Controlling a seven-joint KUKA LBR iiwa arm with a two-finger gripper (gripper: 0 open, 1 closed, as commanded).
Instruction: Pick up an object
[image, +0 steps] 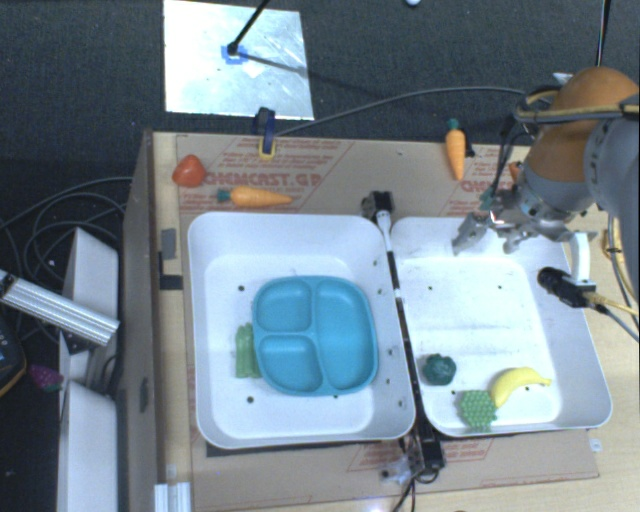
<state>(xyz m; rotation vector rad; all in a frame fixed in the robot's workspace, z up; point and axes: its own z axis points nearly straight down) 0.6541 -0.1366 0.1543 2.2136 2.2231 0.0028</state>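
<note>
The gripper (495, 232) is open, holding nothing. Below it, the right bin (570, 330) holds a banana (518, 382).

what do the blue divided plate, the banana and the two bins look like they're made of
The blue divided plate looks like moulded plastic with a matte to satin finish: uniform colour and soft rounded compartment ridges. The banana looks like a plastic toy: flat, even yellow and smooth skin. The left bin and right bin look like thin formed white plastic, with rounded corners and a faint sheen, though coated metal can't be ruled out.
</note>
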